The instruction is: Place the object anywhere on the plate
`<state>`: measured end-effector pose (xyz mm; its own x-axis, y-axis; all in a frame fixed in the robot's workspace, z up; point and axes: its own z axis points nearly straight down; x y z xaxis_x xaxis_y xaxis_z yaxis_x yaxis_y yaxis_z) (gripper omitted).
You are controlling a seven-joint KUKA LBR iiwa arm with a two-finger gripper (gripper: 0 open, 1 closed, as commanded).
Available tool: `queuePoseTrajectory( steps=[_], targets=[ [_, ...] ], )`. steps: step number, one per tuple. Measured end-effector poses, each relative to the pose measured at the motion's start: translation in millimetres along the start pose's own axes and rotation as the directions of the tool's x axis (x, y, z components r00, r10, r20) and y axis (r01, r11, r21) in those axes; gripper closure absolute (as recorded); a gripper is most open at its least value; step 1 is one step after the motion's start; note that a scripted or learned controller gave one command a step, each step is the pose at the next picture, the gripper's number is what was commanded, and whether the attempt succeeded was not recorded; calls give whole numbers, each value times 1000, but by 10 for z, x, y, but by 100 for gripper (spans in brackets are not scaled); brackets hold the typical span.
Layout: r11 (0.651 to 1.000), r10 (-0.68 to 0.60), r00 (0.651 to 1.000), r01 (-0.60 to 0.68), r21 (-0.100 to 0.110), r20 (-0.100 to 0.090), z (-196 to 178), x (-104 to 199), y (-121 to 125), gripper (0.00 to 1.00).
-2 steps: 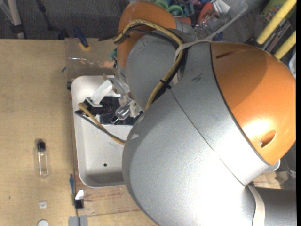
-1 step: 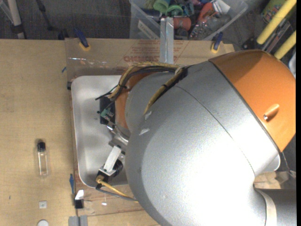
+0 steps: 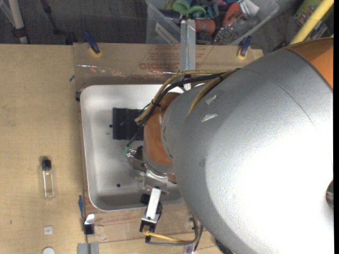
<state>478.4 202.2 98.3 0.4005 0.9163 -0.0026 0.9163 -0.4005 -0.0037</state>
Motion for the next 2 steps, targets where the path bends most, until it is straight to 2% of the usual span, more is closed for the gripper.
queuePoseTrajectory(
  steps=[1, 2],
  targets=[
    [972, 234, 972, -234, -1, 0, -57, 18, 642, 100],
    [957, -291, 957, 291, 1, 0, -426, -347, 692, 100]
  ],
)
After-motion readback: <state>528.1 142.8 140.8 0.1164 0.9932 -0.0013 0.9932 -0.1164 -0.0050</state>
